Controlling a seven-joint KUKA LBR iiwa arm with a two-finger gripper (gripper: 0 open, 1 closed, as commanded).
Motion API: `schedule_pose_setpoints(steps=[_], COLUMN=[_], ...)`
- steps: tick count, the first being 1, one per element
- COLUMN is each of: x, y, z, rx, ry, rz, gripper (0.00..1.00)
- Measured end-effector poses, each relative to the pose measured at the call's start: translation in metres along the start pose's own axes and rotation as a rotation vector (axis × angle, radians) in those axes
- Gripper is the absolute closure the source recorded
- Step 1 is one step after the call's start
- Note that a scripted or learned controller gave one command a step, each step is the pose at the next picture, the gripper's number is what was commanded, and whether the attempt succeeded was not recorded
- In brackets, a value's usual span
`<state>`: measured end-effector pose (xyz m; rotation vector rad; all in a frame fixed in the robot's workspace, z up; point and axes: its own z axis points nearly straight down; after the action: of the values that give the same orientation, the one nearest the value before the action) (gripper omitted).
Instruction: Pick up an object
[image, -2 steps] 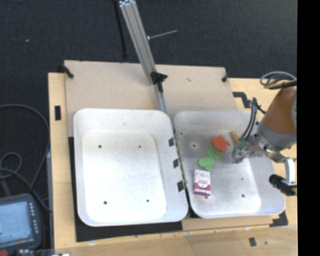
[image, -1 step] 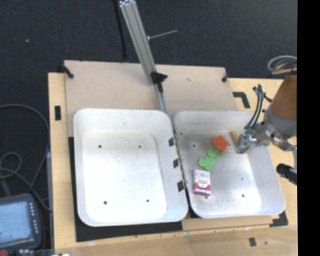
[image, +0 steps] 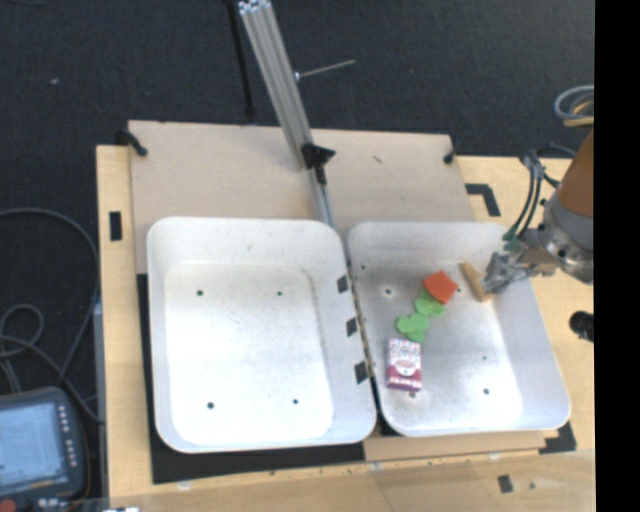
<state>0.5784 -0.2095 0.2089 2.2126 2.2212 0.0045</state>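
While the arm leans in from the 3 o'clock side, the gripper is sitting low over the right bin, right at that bin's 2 o'clock area. Honestly can't tell from here whether the jaws are apart or closed, it's just a dark grey blob at that angle, and nothing is clearly sitting between them. Just beside it, toward 9 o'clock, there's a small tan wooden block, close enough that it may be touching the tip, can't say for sure. Next over is an orange-red block, and at its 7 o'clock a green lumpy thing that touches or nearly touches it. Further toward 6 o'clock lies a little red-and-white packet, flat, near the bin's left wall. The left bin sits right alongside on the worktop, and a metal pole slants up from between the bins toward 12 o'clock.
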Motion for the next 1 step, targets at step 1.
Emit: schedule_pose_setpoints(steps=[1], x=[0.0068], y=[-0.0019], z=[-0.049], rx=[0.0], ry=[0.0], rz=[-0.001], gripper=[1.0])
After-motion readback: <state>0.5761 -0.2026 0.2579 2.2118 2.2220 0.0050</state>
